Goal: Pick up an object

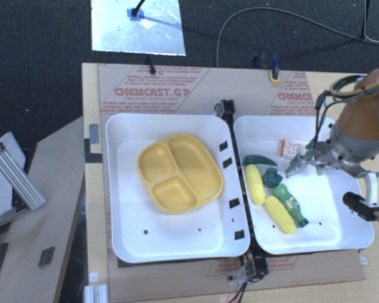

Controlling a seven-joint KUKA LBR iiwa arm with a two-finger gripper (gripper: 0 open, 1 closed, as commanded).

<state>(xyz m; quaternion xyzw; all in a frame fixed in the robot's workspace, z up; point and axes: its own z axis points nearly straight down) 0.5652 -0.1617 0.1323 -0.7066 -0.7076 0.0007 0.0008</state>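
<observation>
Bench surface carries two white bins side by side. Right bin holds two corn cobs, one near the divider and another lower, with green pieces crowded against them and a small red-and-white packet near the far wall. My gripper hangs just beside the green pieces, holding nothing; whether my fingers stand wide or narrow I cannot tell. Left bin holds a yellow tray. Risk, in my judgement: the items touch, so closing may pinch two, or a round cob may roll out.
</observation>
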